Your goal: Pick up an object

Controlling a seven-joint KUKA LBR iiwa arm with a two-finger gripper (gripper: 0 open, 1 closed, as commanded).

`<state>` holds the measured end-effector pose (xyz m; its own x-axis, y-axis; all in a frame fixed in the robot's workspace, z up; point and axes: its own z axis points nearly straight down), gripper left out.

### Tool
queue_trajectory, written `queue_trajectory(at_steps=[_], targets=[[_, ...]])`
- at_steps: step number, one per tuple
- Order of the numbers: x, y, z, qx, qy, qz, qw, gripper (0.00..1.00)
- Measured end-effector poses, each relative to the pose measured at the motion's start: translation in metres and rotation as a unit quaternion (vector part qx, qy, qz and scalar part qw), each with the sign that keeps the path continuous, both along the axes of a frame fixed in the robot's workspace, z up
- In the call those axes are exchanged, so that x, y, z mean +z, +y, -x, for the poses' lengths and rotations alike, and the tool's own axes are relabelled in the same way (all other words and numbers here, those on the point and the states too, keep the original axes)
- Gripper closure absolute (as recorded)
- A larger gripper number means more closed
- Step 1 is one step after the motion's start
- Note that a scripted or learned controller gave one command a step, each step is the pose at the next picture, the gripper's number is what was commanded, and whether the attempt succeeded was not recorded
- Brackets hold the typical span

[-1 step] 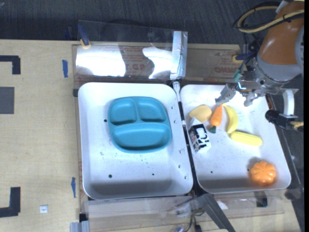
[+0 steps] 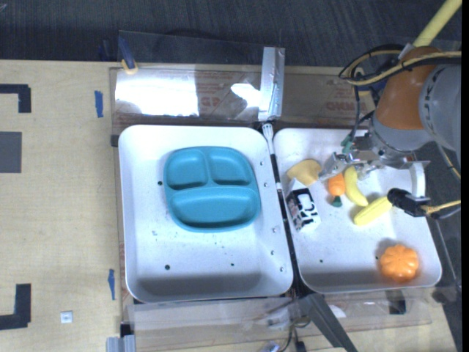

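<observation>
the grey arm with its orange band reaches over the right white bin [image 2: 421, 270], its metal two-finger gripper [image 2: 347, 164] low among small yellow and orange toy pieces [image 2: 344, 185]; whether it is open or closed cannot be told. a blue divided plastic plate [image 2: 211, 187] lies in the left white bin [image 2: 139, 218].

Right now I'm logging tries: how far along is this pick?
Done: the arm has reached over the right bin, gripper low among the small yellow and orange pieces. In hand: nothing I can confirm between the fingers. Left: a sure grasp and the lift. The orange pumpkin and blue tray lie untouched.
</observation>
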<state>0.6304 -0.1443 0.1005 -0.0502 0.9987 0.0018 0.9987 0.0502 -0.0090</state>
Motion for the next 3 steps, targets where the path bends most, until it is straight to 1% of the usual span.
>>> queue_trajectory(at_steps=[1, 2, 3], targets=[[0.021, -0.001, -0.007, 0.001, -0.011, 0.0026, 0.9999, 1.0], [0.027, 0.004, -0.023, 0.085, -0.007, 0.0013, 0.9964, 1.0], [0.027, 0.004, -0.023, 0.085, -0.007, 0.0013, 0.9964, 0.0]])
